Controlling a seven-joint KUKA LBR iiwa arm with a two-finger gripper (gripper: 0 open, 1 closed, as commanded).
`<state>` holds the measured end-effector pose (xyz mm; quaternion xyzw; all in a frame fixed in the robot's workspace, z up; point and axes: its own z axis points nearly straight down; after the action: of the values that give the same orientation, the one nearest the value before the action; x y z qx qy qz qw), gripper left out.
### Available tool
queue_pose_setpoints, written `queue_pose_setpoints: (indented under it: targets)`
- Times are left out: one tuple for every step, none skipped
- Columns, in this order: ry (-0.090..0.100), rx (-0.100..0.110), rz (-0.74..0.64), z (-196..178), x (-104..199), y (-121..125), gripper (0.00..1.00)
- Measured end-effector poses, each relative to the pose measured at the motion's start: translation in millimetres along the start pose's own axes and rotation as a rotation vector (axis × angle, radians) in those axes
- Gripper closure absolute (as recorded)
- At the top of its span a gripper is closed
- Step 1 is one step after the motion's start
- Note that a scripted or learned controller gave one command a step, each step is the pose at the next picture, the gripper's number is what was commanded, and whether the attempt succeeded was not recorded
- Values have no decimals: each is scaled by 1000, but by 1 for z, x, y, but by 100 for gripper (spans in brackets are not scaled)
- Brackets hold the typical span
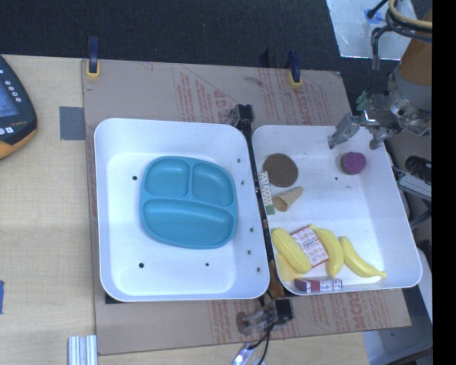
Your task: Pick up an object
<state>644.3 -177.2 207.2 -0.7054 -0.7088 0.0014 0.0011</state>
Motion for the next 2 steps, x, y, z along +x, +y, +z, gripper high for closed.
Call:
queue_pose_setpoints:
  targets:
    - [-1,7,2,65,-36,-8,0]
    - [-1,3,-4,118,-34,12,0]
